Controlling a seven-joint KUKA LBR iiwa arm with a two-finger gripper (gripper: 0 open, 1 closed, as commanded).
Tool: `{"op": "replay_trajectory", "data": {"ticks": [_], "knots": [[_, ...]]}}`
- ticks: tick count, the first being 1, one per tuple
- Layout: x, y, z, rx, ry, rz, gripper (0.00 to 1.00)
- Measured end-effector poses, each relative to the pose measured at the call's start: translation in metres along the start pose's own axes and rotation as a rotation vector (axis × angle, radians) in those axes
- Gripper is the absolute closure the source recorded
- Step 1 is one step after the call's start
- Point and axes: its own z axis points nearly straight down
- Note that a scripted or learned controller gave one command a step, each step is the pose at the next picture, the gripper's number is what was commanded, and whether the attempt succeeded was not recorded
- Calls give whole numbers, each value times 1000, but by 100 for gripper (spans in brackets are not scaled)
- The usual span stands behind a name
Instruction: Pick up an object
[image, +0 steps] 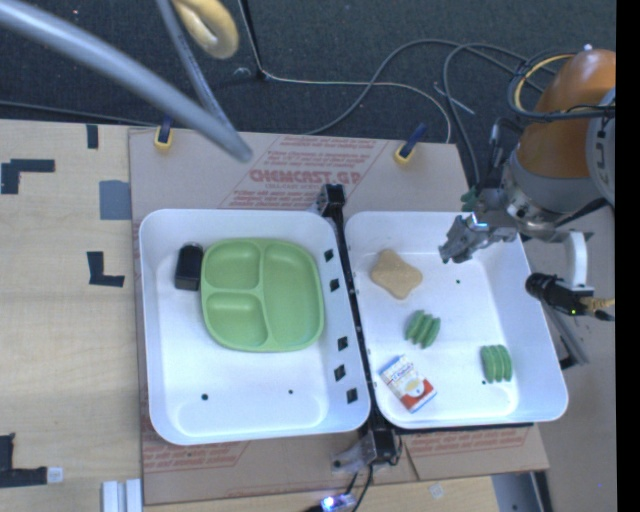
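My gripper (459, 245) hangs over the far right part of the right bin (530, 300), below the orange band of the arm. Nothing shows between its fingertips. In that bin lie a tan bread-like piece (396, 273) to the gripper's left, a ridged green object (423, 328) near the middle, a second green object (496, 363) at the right front, and a small red and white carton (408, 383) at the front left.
The left bin (170, 390) holds a green divided plate (263, 293) and a small black block (188, 267) beside it. A black divider strip (345, 310) runs between the bins. Cables trail across the dark floor behind.
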Motion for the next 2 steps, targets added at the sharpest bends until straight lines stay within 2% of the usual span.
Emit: {"op": "replay_trajectory", "data": {"ticks": [2], "knots": [[120,-3,20,6,1,-3,100]]}}
